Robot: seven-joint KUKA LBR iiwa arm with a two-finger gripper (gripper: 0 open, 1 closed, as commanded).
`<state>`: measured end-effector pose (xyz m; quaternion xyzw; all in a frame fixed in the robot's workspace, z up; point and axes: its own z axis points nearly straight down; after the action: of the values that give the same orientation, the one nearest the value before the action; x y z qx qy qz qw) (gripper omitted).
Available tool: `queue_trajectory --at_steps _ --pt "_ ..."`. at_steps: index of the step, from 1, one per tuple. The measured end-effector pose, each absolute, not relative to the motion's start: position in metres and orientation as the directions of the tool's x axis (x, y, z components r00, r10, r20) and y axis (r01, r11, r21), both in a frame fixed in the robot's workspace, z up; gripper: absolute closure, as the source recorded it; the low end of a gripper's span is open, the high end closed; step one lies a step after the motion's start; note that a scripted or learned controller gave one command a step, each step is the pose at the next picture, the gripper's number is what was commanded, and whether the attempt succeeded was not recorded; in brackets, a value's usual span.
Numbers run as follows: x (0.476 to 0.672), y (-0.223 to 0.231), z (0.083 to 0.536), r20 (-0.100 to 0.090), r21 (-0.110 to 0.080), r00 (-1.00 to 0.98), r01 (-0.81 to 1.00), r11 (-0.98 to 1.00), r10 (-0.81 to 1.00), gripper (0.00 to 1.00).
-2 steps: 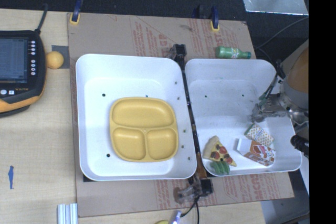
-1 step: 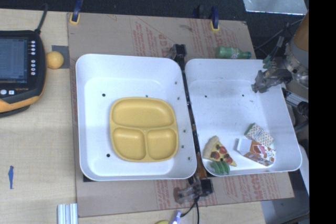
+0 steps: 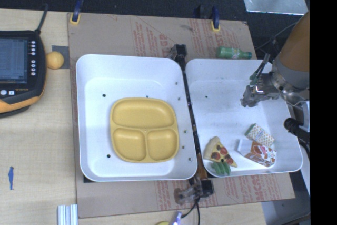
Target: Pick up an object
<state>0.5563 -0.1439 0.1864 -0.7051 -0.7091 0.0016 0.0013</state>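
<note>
A: Nearest you, the pizza slice (image 3: pixel 218 151) and the snack packet (image 3: pixel 259 147) lie at the right bin's (image 3: pixel 221 81) front edge; the yellow tray (image 3: pixel 144 129) fills the left bin (image 3: pixel 89 113).

B: And your hand (image 3: pixel 254 93)?

A: Above bare bin floor, well behind both, nothing between its fingers; spread or pressed together, can't tell.

B: Risk?

A: Drop here and you'll likely grab nothing.

Gripper (image 3: pixel 251 96) over right bin (image 3: pixel 221 113), seemingly empty

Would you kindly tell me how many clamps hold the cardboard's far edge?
2: one clamp at the far left corner, another clamp above the right bin.
</note>
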Motion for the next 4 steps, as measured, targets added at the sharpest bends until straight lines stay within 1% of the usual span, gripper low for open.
queue_trajectory --at_steps 1,2,3,4 --pt "0.537 -0.089 0.22 0.0 -0.004 -0.007 1.0 0.007 1.0 1.0" --pt "0.592 -0.03 0.205 -0.001 -0.004 -0.006 1.0 0.006 1.0 1.0" --pt "0.627 -0.072 0.266 0.0 -0.001 -0.002 1.0 0.002 1.0 1.0" --pt "0.57 -0.041 0.191 0.0 -0.006 -0.003 1.0 0.003 1.0 1.0"
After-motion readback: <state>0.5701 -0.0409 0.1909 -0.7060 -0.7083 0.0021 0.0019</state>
